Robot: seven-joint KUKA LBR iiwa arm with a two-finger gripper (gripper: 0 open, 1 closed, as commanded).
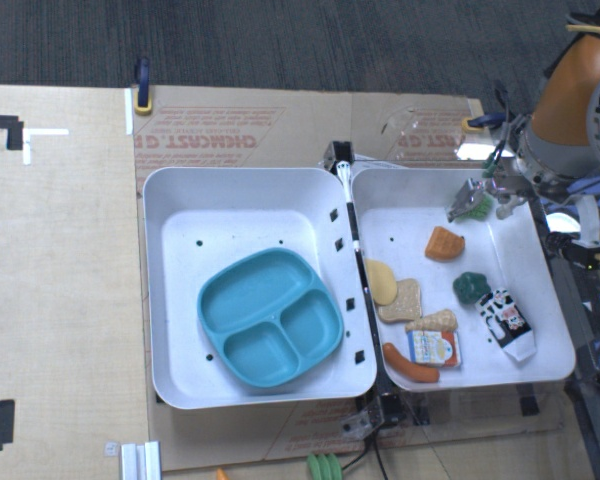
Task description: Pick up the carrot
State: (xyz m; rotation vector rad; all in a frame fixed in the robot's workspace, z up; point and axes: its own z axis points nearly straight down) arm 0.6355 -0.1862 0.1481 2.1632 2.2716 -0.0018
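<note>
While above right bin (540, 268), jaws (472, 204) near carrot (444, 243).

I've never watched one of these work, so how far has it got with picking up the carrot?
Nothing looks done yet. The orange carrot lies on the floor of the right bin, apart from the other toy foods. The gripper is at the bin's far side, just above and right of the carrot, with something green by its tip; I can't tell what that is. Left to do: reach the carrot, close on it and lift.
</note>
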